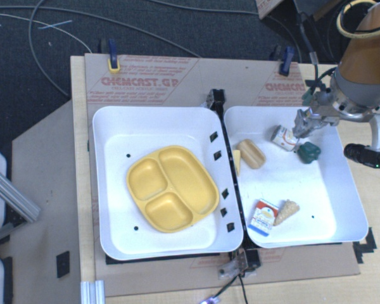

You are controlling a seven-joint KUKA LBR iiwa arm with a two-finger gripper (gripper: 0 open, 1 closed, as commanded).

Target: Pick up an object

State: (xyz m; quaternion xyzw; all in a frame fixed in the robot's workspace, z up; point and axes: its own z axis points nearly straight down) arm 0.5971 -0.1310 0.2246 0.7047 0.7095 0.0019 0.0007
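Observation:
In the right bin [332,230], my gripper [300,132] hangs low over the far side, right above a small white and red packet [282,137]. A dark green lump [309,152] lies just to the right of the packet. A tan bread roll [251,154] rests near the divider. Toward the front lie a small red, white and blue carton [262,216] and a tan cone [287,210]. I see nothing lifted off the bin floor.
The left bin [107,170] holds a yellow three-compartment tray [171,187]. Black clips run along the divider [225,170] between the bins. Blue clamps [113,56] hold the board at the back. Cables lie on the dark floor behind.

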